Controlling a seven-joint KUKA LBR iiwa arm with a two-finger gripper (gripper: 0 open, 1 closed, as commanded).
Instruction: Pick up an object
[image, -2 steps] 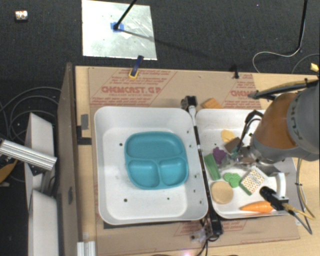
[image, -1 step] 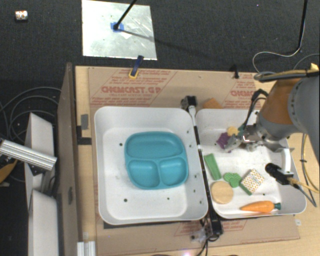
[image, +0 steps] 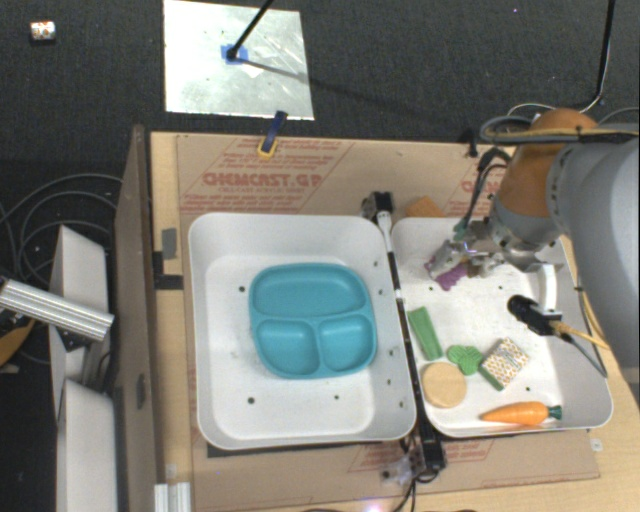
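Observation:
My gripper (image: 462, 254) reaches into the far left part of the right bin (image: 590, 395), low over its floor. A purple object (image: 446, 270) lies right at the gripper's tip, touching or nearly touching it. Whether it is gripped cannot be made out. Nearer the front of the same bin lie a long green bar (image: 424, 332), a small green piece (image: 463, 356), a tan round disc (image: 444, 385), a green block with a speckled face (image: 504, 363) and an orange carrot (image: 516, 412).
The left bin (image: 215, 300) holds a blue divided tray (image: 312, 318). The wall between the two bins (image: 397, 300) runs just left of the gripper. The grey arm with its orange band (image: 560, 180) comes in over the right bin's far right corner.

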